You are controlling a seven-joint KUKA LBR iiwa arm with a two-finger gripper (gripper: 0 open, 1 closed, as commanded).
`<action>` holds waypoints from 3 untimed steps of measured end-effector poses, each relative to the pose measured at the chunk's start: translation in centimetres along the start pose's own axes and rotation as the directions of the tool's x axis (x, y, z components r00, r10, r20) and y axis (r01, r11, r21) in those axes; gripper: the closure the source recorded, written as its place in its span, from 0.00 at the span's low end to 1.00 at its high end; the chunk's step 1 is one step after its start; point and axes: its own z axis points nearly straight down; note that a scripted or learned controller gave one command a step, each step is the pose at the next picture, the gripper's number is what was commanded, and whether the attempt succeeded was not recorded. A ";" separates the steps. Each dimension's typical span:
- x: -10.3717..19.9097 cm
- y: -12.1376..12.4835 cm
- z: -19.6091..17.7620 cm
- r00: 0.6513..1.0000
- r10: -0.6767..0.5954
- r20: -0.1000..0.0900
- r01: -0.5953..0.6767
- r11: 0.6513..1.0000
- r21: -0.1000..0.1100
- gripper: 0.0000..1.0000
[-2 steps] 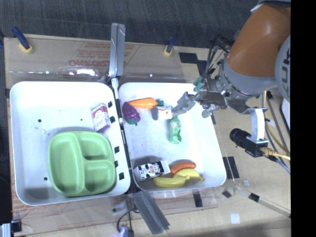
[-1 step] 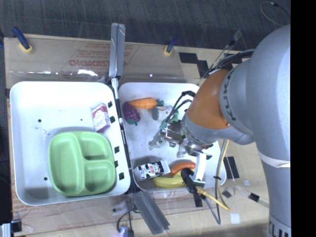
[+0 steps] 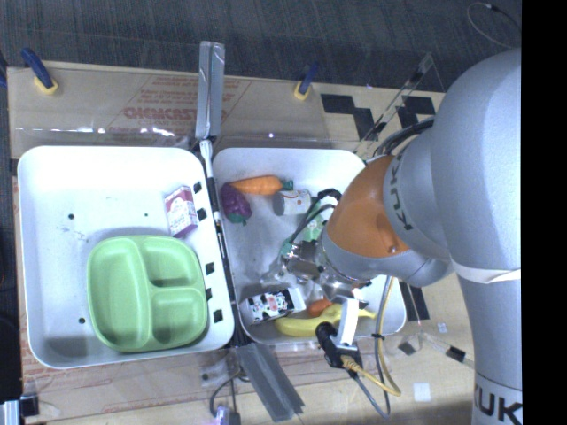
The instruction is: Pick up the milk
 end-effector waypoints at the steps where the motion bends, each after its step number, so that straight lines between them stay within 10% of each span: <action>1: -0.9 9.8 -6.7 0.993 0.117 0.000 -0.117 0.993 -0.002 0.00; 2: -0.7 9.7 -7.6 0.994 0.107 0.000 -0.107 0.994 0.004 1.00; 3: -3.3 4.6 0.3 0.972 0.233 0.001 -0.233 0.972 0.002 1.00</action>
